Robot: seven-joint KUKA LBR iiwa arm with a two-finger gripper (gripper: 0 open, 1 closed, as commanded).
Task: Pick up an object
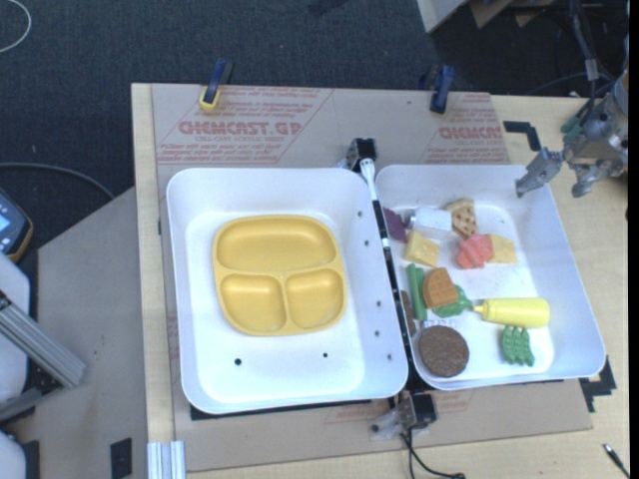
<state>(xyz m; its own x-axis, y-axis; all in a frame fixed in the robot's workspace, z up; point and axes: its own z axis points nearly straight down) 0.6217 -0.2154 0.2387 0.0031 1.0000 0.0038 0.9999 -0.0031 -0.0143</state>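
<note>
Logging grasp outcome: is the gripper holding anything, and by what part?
Nothing held. The gripper hangs open over the right bin's far right corner, with nothing between its fingers; the toy food lies in the bin.

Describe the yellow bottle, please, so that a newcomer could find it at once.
Look in the right-hand white bin, among the toy food near its front. The yellow bottle lies on its side just above the green piece; it is the one long, bright yellow item there.

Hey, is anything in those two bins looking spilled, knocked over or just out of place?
Nothing stands out. The yellow divided plate lies flat in the left bin. The toy food, including the yellow bottle lying on its side, sits loosely piled in the right bin, all inside its walls. The claw hovers near that bin's far corner.
</note>
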